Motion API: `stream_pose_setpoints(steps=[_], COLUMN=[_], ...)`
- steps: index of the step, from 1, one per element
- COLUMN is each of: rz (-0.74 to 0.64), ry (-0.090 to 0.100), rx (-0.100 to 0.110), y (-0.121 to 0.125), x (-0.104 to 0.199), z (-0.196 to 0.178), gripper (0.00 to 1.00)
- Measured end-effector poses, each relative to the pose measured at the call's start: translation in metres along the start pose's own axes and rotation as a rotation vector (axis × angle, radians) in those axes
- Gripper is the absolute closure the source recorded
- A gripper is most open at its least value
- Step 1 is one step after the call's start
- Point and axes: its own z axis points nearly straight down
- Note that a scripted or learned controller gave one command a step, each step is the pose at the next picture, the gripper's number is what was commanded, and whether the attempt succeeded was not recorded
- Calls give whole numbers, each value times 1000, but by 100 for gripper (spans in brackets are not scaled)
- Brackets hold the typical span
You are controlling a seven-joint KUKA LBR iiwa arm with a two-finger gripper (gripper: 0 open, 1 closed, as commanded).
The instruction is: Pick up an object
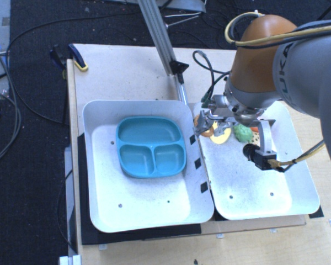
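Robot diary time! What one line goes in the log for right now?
arm: over right bin | gripper: low among small objects, grasp unclear | green object beside it | blue tray: in left bin

Under me stands a pale wooden bench (127, 70) on a dark speckled floor (27, 148), with black cables (22, 37) at the left and a metal pole (157, 29) leaning at the far side.

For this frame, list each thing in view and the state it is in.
Blue divided plate: flat in the left bin, compartments bare.
Green object: in the right bin, under the arm.
Yellow object: in the right bin, beside the green one.
Tool: low over those objects.
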Motion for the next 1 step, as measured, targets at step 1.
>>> stream_pose_setpoints(steps=[1], rz=[-1], ry=[0], rx=[-3], y=[4], x=[52], z=[-2], gripper=[100])
